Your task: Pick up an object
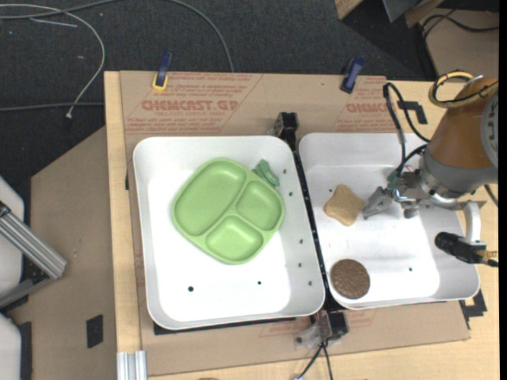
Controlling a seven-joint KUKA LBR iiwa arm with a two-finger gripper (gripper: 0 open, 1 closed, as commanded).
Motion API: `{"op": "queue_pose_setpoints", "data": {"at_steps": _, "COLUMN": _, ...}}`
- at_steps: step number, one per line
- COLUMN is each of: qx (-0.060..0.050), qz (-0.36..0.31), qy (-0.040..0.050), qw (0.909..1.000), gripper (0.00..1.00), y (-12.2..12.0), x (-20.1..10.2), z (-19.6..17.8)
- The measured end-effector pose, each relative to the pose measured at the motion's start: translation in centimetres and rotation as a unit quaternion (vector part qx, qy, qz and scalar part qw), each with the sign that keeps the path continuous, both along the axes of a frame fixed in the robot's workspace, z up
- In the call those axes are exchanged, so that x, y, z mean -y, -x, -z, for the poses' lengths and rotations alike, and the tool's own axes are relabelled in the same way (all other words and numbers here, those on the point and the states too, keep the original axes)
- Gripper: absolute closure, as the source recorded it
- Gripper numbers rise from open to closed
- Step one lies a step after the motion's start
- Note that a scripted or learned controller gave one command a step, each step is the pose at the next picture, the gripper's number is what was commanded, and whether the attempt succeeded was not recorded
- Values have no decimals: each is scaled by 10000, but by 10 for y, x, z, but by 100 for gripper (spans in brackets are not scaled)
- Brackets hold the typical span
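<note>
Tan sponge (343, 205) lies tilted, long axis running upper-left to lower-right; tool (379, 203) beside it, spread open.

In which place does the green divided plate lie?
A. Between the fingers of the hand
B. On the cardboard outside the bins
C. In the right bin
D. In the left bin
D: the green divided plate lies flat inside the left bin, apart from the hand over the right bin.

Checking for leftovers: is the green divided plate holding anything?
Empty. All three compartments of the green divided plate show bare green; it lies flat in the left bin.
</note>
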State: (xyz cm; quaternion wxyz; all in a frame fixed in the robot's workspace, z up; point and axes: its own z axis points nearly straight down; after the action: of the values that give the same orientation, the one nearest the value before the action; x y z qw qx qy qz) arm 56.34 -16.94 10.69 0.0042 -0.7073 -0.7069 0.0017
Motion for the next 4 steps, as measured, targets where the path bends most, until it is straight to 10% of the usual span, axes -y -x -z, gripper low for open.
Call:
{"op": "queue_pose_setpoints", "data": {"at_steps": 1, "qx": 17, "qz": -2, "qy": 4, "qw": 10000, "gripper": 0, "y": 1, "x": -1, "z": 23}}
{"op": "queue_pose_setpoints", "data": {"at_steps": 2, "qx": 41, "qz": -1, "qy": 8, "qw": 10000, "gripper": 100, "y": -1, "x": -1, "z": 11}}
{"op": "queue_pose_setpoints", "data": {"at_steps": 4, "qx": 81, "qz": -9, "qy": 30, "qw": 10000, "gripper": 100, "y": -15, "x": 9, "z": -98}}
